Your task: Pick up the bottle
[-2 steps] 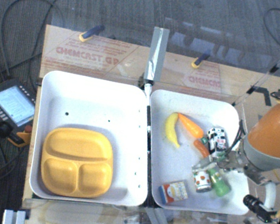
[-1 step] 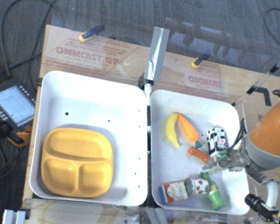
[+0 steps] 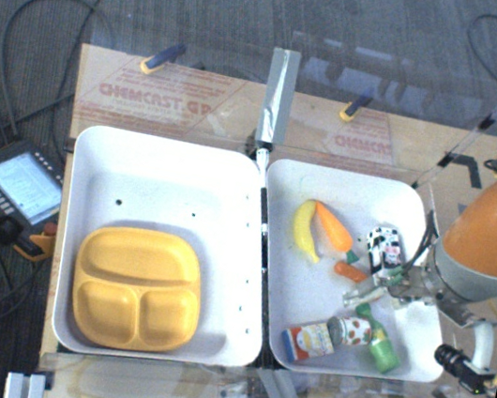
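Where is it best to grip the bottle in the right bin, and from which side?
Probably across its middle, coming from above. The bottle lies on its side near the right bin's front wall, with a green object near one end, so the ends seem crowded.

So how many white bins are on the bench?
2. The left bin holds a yellow tray. The right bin holds a banana, a carrot, the bottle and other small things; the gripper is over it.

Smooth white plastic bins (image 3: 94, 157), glossy yellow tray (image 3: 137, 288)
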### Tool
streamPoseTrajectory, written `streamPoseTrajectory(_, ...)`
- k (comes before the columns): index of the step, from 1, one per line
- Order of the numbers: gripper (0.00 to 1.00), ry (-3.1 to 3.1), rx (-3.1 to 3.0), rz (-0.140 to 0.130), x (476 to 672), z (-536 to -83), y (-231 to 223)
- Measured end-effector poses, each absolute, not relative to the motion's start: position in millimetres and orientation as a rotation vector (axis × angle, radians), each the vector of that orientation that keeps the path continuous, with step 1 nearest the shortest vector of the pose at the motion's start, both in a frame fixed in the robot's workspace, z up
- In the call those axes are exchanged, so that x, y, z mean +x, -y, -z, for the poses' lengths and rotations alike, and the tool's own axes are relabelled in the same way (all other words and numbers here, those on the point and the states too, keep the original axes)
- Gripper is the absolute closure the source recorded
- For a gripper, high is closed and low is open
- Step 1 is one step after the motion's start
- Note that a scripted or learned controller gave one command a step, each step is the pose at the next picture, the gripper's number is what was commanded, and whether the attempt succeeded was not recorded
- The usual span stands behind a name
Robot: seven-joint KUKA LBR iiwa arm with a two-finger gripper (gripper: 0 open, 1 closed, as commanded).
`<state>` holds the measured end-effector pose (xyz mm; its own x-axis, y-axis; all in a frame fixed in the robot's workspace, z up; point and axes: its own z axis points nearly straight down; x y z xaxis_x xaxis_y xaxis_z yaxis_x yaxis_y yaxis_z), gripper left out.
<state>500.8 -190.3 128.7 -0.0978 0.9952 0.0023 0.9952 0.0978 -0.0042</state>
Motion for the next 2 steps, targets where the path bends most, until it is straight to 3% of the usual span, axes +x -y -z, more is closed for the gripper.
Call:
streamPoseTrajectory(1,0.00,2.103,-2.349,0.007,487.2,-89.7,164.8)
streamPoseTrajectory(2,1.00,2.105,-2.347,0.010,488.4,-98.2,163.5)
